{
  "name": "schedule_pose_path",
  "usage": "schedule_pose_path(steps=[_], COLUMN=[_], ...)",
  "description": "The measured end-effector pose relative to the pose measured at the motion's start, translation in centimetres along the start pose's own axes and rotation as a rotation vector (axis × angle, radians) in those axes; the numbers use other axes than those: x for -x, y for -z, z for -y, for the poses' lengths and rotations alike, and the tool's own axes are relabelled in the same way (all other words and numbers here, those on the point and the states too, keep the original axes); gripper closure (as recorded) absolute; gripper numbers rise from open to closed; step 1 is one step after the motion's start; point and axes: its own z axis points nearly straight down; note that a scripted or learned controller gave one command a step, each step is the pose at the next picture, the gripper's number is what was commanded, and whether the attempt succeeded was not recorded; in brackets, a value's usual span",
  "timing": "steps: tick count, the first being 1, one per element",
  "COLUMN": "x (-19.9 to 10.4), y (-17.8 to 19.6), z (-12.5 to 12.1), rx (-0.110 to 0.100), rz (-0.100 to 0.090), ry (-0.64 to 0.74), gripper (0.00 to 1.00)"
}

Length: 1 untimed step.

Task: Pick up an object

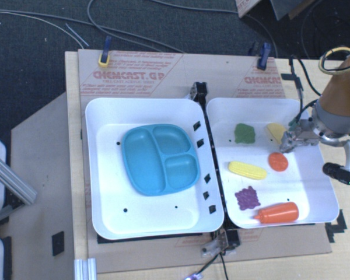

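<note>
On the desk, a blue divided plate is seen in the left bin. In the right bin lie green, yellow, purple and orange toys. The end effector is poised just above the red ball, the likeliest target; its grasp state cannot be told. It should be centred over the ball before descent, since a round toy is easily nudged aside.

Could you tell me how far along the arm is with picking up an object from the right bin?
Done: the gripper has reached into the right white bin, low between the pale yellow piece and the small round orange-red toy. In hand: nothing shows between its fingers. Left: grasping and lifting; the yellow corn cob, green lump, purple grape cluster and orange carrot all lie in the bin.
</note>
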Motion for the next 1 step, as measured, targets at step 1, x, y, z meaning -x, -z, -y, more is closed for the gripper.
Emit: schedule_pose_path(steps=[1], x=[-0.16], y=[6.48], z=[0.05], rx=[0.002], rz=[0.006], ry=[-0.002], gripper=[1.00])
